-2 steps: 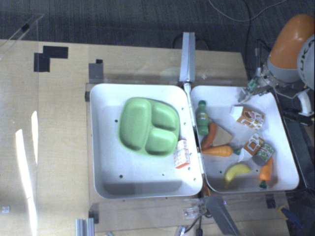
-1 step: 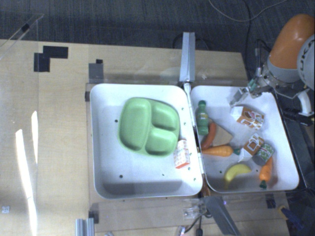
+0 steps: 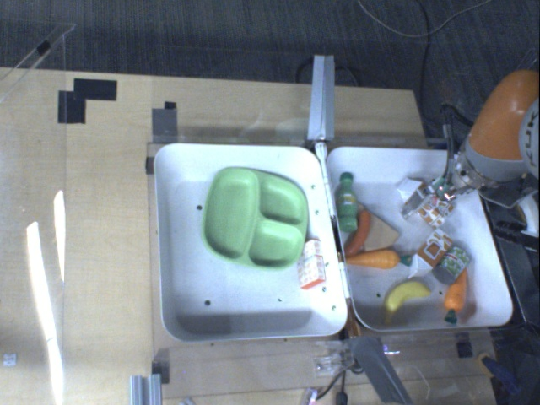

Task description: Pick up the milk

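The pincer (image 3: 440, 192) hangs low over the far right part of the right bin (image 3: 503, 309), with the arm's orange band (image 3: 504, 118) above it. At this slant it is impossible to tell whether the pincer is released or clenched. A small white pack with red print (image 3: 424, 207) lies right at its tip, touching it or nearly so, but no grasp on the pack can be made out. The likeliest milk is the little white carton with red marks (image 3: 312, 265). It lies tilted in the left bin (image 3: 165, 251), against the wall shared with the other bin and just beside the green divided plate (image 3: 256, 218). If that reading is right, the arm is well apart from its target and should first rise above the bin walls before crossing over. The wall and the plate hem the carton in on two sides. A good approach would therefore come straight down, with the jaws turned to close across the carton's narrow width along the free direction, so that neither wall nor plate is struck. The green bottle (image 3: 346, 196) and the carrot (image 3: 358, 231) just past the wall should be left alone.
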You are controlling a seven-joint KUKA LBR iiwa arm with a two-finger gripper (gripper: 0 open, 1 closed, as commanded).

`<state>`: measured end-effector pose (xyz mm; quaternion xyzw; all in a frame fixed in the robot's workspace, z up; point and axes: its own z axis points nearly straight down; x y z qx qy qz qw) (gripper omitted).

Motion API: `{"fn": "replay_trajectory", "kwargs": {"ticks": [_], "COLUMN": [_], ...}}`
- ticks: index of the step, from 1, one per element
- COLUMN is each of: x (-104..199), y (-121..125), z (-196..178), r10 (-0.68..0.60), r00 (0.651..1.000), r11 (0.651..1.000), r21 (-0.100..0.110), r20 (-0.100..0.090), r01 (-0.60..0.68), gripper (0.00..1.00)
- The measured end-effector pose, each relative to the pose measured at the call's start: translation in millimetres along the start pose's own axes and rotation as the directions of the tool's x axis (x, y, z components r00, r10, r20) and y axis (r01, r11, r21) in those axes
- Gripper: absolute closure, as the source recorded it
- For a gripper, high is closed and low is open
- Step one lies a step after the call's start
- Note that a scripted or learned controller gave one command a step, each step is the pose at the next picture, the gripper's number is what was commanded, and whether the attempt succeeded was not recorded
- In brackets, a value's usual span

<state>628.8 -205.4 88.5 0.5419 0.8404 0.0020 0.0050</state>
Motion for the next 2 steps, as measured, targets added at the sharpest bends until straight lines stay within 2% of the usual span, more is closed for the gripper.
{"fn": "replay_trajectory", "kwargs": {"ticks": [1, 2], "x": [-1, 69], "y": [3, 34], "z": [-14, -120], "r10": [0.001, 0.061], "r00": [1.000, 0.998], "r11": [1.000, 0.998], "r21": [-0.010, 0.001], "r20": [0.006, -0.002], "r01": [0.000, -0.061], "gripper": [1.00, 1.00]}}
